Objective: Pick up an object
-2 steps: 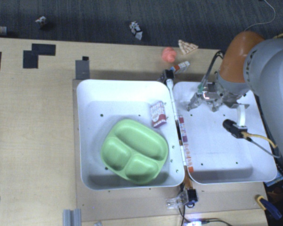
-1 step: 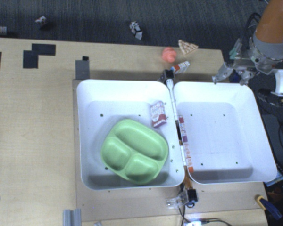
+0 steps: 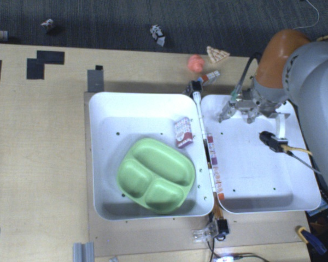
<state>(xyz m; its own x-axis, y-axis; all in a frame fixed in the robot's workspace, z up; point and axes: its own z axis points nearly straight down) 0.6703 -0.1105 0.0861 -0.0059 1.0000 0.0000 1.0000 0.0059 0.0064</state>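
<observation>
In the left bin, a pale-green three-compartment plate; tool over the right bin, opening unclear.

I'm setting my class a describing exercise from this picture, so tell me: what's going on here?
A grey robot arm reaches in from the right, with its gripper over the far end of the right bin. Its job is to pick up an object, but nothing looks lifted yet. The green divided plate and a small red-and-white packet both lie in the left bin, away from the gripper.
</observation>
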